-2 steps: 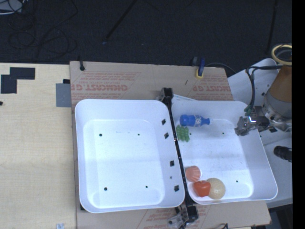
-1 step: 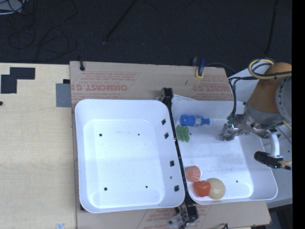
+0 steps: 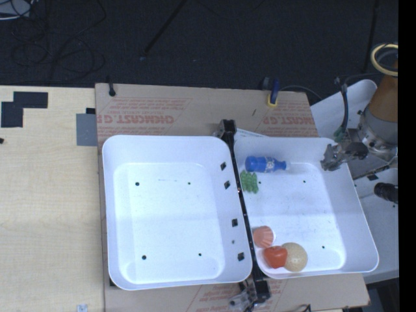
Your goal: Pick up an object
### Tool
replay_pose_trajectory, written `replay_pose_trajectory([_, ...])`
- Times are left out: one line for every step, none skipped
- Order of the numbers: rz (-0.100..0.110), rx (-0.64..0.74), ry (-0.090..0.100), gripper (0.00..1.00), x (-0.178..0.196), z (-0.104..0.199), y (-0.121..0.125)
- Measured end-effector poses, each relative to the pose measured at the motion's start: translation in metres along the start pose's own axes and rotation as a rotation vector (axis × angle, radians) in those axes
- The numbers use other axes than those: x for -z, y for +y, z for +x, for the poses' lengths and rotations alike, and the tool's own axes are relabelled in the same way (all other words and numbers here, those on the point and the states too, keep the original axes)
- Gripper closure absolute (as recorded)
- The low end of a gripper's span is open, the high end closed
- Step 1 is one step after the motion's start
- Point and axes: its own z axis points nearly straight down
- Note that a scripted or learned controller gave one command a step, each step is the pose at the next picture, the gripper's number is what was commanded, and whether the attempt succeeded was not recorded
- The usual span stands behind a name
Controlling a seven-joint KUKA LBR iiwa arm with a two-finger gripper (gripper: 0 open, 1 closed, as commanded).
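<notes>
The right bin (image 3: 338, 229) holds a small blue bottle (image 3: 264, 165) lying on its side near the far left corner. Just below the bottle sits a green knobbly piece (image 3: 249, 181). Along the near edge lie a pale orange round object (image 3: 263, 236), a red ball-like object (image 3: 275, 257) and a cream ball (image 3: 296, 256), close together. My gripper (image 3: 330, 157) hangs at the bin's far right rim, apart from all of these, with nothing visible between its fingers.
The left bin (image 3: 123, 174) stands beside the right one, with a black divider (image 3: 235, 194) between them. Both rest on cardboard (image 3: 169, 112). The arm's orange band (image 3: 388, 96) and cables are at the right edge.
</notes>
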Motion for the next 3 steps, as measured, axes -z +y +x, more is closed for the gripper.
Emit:
replay_pose_trajectory([0.011,-0.003,0.004,1.00,0.006,0.002,-0.013])
replay_pose_trajectory([0.012,-0.003,0.004,1.00,0.024,0.001,-0.052])
replay_pose_trajectory([0.013,0.002,0.005,1.00,-0.069,0.003,-0.020])
